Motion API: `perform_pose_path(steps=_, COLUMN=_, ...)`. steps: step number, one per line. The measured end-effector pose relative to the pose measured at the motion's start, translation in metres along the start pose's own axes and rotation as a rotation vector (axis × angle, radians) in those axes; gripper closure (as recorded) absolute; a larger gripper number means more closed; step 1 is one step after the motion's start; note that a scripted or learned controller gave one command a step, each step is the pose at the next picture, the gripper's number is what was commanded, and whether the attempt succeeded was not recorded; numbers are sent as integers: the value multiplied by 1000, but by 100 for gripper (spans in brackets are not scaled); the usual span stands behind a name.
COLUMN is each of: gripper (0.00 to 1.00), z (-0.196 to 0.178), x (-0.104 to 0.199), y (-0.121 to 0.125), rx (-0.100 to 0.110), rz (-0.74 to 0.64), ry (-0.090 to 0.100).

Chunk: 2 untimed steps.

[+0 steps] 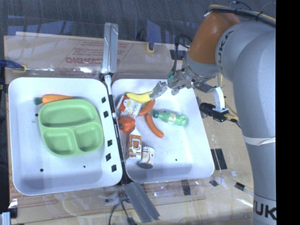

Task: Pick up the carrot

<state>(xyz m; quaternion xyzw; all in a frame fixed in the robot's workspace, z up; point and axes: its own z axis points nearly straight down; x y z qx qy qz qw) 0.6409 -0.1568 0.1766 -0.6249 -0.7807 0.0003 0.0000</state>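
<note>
The carrot (57, 98), orange with a green stalk end on its left, lies in the left bin (18, 139) along the far edge of a green divided plate (70, 127). My gripper (159, 90) hangs over the far part of the right bin (197, 153), just above the right tip of a yellow banana (138, 96). That puts it a full bin's width to the right of the carrot. Nothing can be seen held in it.
The right bin holds two orange-red sausage-like pieces (154, 126), a green bottle (170, 118), a red round item (126, 123), a snack packet (131, 107), a small carton (135, 144) and a can (146, 157). A metal divider (110, 50) runs between the bins.
</note>
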Motion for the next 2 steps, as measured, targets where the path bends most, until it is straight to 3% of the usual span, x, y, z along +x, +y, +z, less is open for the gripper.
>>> perform_pose_path(steps=1, gripper=0, z=-5, x=25, y=9, rx=3, rz=-211, ry=2)
perform_pose_path(steps=2, gripper=0, z=65, x=22, y=11, rx=-16, rz=-133, ry=-8)
